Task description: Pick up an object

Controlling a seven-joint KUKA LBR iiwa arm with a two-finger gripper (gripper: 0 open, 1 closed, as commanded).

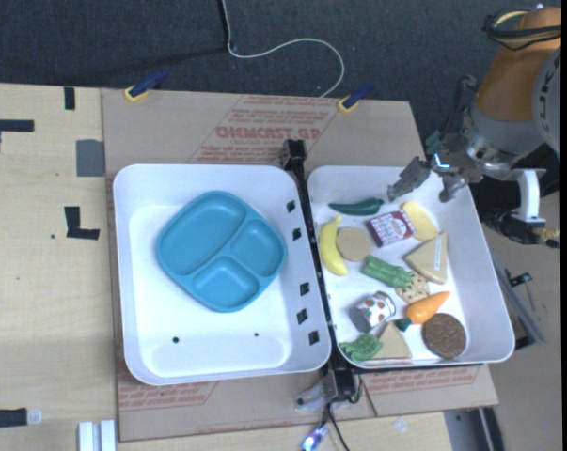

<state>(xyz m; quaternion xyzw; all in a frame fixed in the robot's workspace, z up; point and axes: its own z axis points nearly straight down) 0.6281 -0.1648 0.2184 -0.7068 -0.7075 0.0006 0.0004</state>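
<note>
My hand (424,180) hangs open and empty above the right bin's (495,280) far edge, fingers spread to straddle a piece, since the toy food (396,275) lies heaped below it.

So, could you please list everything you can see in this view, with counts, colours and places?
Bins: 2, white, side by side on cardboard.
Tray: 1, blue, three compartments, in the left bin.
Banana: 1, yellow, left edge of the right bin.
Chilli: 1, dark green, top of the right bin.
Packet: 1, purple and white, below the chilli.
Carrot: 1, orange, lower right bin.
Cookie: 1, brown, round, bottom right corner.
Cheese wedge: 1, pale yellow, right side.
Cable: 1, white, on the dark floor above.
Clips: 2, blue and yellow, top edge of the cardboard.
Gripper: 1, grey, fingers spread, above the right bin's top right corner.
</note>
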